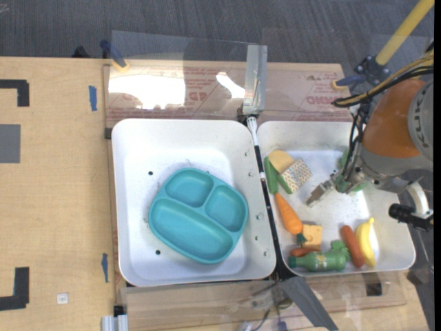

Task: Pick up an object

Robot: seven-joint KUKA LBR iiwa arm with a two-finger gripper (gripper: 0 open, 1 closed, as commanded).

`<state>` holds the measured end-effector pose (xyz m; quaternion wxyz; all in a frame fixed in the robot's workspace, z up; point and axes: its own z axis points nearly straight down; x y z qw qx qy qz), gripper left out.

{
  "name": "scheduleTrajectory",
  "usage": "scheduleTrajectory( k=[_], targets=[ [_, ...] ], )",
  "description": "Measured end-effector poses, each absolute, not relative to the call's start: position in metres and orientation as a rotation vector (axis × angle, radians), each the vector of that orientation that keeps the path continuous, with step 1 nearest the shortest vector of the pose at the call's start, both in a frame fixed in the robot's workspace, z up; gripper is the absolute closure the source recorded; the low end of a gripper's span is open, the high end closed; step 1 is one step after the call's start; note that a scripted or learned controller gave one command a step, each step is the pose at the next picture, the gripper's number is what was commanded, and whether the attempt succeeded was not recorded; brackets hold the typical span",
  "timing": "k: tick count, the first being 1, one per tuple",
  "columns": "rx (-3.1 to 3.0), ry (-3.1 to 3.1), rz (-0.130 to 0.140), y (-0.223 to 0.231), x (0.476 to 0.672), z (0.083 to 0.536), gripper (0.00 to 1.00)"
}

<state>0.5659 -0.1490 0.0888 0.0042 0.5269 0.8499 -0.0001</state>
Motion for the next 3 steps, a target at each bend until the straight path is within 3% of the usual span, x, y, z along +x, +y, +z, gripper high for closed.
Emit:
scheduleTrajectory(
  k=[1, 2, 3],
  targets=[
    [1.426, 2.788, 0.006, -0.099, 0.633, 0.088, 0.0],
    [1.42, 2.78, 0.007, -0.101, 0.635, 0.102, 1.0],
    [1.647, 2.658, 0.015, -0.039, 0.665, 0.257, 1.0]
  ],
)
